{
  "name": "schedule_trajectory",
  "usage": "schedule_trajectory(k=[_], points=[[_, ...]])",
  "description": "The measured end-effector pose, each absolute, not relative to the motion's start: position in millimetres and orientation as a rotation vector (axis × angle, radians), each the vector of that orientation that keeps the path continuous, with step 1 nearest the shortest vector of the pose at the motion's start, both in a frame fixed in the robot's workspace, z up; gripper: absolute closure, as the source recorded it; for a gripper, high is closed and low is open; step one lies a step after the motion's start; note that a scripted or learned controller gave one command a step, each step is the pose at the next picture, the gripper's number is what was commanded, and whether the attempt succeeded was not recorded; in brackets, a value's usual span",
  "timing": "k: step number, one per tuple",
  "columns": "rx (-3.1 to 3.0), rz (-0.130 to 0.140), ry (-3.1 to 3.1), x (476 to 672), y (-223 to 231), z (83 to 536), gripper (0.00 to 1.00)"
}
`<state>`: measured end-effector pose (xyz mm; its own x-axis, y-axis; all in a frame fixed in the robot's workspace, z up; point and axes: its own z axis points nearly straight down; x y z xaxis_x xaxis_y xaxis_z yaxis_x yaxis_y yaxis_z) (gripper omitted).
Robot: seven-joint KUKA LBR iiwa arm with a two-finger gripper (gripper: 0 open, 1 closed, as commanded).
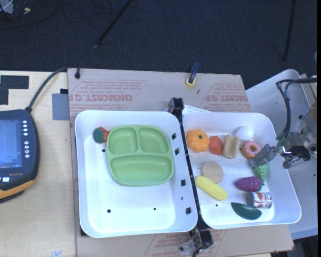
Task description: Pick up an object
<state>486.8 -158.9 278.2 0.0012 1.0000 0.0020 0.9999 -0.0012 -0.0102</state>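
Your gripper (267,155) hangs at the right bin's (281,127) right edge, beside the donut (250,149). You can't tell its finger state.

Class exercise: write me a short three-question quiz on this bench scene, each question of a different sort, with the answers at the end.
1. True or false: the green divided plate lies in the left bin.
2. Which lies nearest the tool? A) yellow corn B) pink donut C) orange pumpkin
3. Fill in: the can lies just above the dark green ____.

Key: 1 true; 2 B; 3 vegetable.
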Motion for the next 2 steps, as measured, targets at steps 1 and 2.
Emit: schedule_trajectory(k=[1,2], points=[[-2.221,0.002,-2.221,488.3,-159.2,282.4,0.0],[-2.214,0.007,-2.216,488.2,-161.3,218.4,0.0]])
